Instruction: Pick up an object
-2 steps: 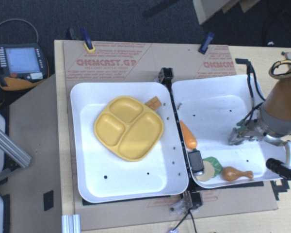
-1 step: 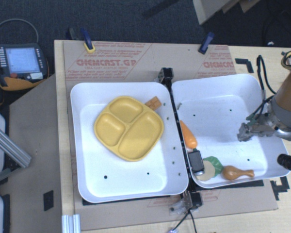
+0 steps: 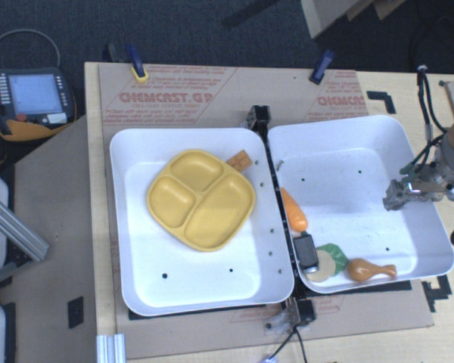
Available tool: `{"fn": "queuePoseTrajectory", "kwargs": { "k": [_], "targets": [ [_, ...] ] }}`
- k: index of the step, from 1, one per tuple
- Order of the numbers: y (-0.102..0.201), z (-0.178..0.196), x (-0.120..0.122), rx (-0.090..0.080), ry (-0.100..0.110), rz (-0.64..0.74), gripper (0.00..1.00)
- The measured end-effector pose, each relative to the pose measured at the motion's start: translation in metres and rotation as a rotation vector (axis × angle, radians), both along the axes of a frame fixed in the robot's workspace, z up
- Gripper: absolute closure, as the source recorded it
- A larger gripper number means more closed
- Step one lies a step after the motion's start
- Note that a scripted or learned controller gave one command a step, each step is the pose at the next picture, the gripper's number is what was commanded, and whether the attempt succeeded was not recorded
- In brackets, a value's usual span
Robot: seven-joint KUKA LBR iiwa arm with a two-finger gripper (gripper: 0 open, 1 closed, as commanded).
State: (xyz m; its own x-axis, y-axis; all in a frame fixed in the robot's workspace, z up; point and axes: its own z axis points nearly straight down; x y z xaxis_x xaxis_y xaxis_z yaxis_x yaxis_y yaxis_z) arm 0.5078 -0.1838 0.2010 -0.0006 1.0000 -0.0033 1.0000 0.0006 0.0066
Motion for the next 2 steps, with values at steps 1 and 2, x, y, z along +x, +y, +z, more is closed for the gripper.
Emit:
{"fn": "queuePoseTrajectory", "kwargs": {
  "k": [1,2],
  "targets": [
    [0.000,0.025,0.001,0.001,0.001,0.001,1.00],
    [0.044,0.028,0.003,0.005,0.007,0.005,1.00]
  ]
}}
